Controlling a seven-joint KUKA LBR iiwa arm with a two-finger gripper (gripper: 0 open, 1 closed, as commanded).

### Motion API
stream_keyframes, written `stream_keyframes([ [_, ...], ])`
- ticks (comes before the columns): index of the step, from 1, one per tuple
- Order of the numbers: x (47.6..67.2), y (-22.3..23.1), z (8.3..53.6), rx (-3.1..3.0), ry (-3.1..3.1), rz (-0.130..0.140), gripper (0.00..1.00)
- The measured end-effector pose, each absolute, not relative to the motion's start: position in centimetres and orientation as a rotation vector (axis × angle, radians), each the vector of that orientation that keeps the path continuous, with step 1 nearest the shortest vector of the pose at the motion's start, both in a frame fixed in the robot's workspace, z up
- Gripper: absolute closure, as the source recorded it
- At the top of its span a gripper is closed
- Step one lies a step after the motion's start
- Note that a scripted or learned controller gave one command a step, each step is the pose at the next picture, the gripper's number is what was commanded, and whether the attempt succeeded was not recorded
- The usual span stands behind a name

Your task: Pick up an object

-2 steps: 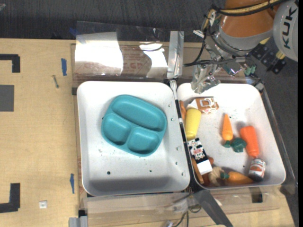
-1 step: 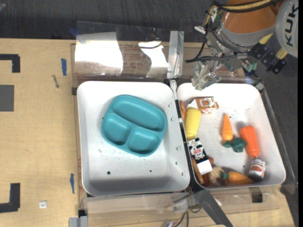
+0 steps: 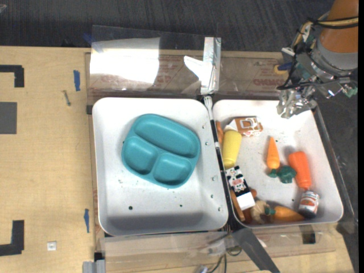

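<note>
Toy foods, among them an orange plastic carrot [image 3: 273,153], lie unpicked in the right-hand white bin [image 3: 329,169]; the two-finger gripper [image 3: 294,106] hangs over its far edge, carrying nothing, jaw state impossible to tell.

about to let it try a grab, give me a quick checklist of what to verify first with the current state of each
1. Gripper carries nothing: ok, no object seen between its fingers.
2. Gripper over the right bin, where the objects lie: ok, at its far corner.
3. Gripper above a target: not ok, bare bin floor lies under it; the small carrot and orange bottle lie nearer the camera.
4. Targets free to grasp: ok for the yellow bottle; items at the near edge are crowded.
5. Finger opening: cannot tell.
6. Left bin: holds the teal divided tray, apart from the gripper, ok.
</note>
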State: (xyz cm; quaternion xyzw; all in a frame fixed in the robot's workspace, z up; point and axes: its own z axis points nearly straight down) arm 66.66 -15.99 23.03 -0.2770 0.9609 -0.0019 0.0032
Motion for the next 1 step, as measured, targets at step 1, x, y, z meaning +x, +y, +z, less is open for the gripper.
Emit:
stream_keyframes([
  [1,58.14,-22.28,9.1,-0.803,3.029,-0.002,1.0],
])
